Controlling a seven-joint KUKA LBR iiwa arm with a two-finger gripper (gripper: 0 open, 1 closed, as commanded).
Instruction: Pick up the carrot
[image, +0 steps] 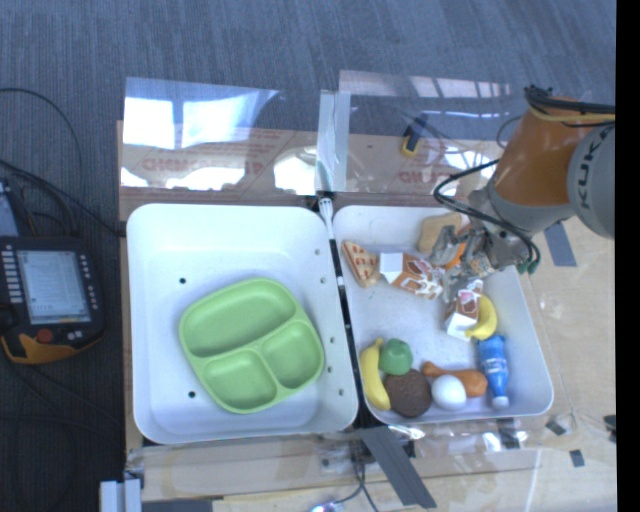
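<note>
Over the right bin's (535, 340) far end hovers the gripper (470, 252); whether it grips anything I cannot tell. Near the front wall lies one carrot (462, 378), apparently untouched, so the pick seems wholly ahead. Counted: two bananas, one blue bottle (495, 368), one green divided plate (252, 343).

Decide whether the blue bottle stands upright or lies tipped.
Tipped: the blue bottle lies on its side in the right bin, white cap toward the front wall.

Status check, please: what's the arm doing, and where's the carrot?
Gripper low over right bin's far end. Carrot untouched at near end, egg and bottle touching it.
</note>
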